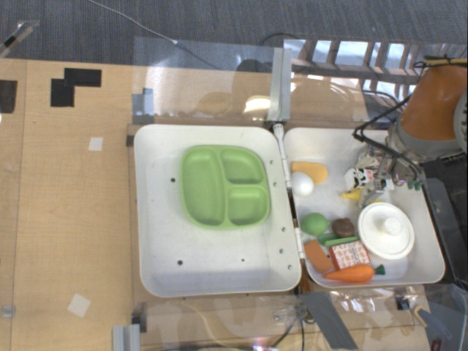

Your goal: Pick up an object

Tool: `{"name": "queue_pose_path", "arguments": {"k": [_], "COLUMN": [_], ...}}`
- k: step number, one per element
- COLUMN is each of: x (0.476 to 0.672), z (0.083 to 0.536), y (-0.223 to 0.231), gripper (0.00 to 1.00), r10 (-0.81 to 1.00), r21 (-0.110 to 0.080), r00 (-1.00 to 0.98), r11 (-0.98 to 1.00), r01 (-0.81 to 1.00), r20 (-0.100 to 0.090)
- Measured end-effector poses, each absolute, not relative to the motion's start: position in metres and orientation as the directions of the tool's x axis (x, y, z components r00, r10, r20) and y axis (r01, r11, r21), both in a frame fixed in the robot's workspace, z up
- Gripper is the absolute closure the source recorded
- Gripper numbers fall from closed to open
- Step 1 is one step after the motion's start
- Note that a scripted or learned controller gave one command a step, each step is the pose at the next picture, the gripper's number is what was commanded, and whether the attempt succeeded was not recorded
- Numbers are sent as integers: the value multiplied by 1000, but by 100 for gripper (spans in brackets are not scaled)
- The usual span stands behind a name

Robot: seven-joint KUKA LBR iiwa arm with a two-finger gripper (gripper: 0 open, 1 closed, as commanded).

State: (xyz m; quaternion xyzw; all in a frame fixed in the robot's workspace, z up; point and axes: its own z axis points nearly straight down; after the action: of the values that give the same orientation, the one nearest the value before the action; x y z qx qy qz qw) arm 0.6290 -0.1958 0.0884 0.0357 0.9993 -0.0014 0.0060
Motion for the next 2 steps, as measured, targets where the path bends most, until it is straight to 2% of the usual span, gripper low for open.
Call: {"name": "queue_pose_path", "arguments": {"k": [1, 2], "x": [612, 601], "z": [89, 90], "y": [-204, -99], "gripper": [0, 0], "r10": [-115, -170], "r21": [-2, -4], "r00": [-993, -985], "r11": [993, 985], "r01": [-115, -170], "r20": [-12, -16]}}
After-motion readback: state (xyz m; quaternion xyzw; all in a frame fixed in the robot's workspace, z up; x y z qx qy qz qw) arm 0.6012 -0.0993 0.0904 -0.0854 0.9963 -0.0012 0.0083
